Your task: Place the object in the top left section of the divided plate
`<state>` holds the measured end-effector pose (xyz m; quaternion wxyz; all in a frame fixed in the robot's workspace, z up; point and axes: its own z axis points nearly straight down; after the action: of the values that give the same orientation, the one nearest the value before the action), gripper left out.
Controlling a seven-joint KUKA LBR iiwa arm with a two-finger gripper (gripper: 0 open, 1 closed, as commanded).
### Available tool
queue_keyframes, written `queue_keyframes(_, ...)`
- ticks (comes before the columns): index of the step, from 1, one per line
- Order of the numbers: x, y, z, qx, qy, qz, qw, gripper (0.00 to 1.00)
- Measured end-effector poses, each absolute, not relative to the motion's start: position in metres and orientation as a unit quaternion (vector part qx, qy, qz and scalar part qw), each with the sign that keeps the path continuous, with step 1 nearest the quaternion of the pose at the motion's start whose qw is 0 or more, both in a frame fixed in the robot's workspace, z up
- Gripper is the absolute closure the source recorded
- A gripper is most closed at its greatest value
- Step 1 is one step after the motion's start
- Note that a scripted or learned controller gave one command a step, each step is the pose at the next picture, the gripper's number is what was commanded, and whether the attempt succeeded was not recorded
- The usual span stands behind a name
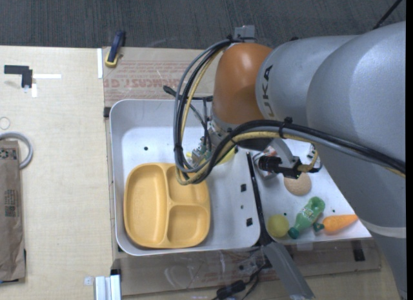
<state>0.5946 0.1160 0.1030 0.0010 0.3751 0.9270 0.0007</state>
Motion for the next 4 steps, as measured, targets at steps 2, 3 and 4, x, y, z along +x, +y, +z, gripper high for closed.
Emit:
queue_keyframes(2,0.552,0.151,0.105,0.464,0.885,0.0002,0.021,1.00)
queue_keyframes(3,0.523,0.135,0.147,0.450,0.893,-0.0013,0.001,1.00)
queue_keyframes(4,0.499,0.167,0.101,0.480,0.877,0.0117,0.016,1.00)
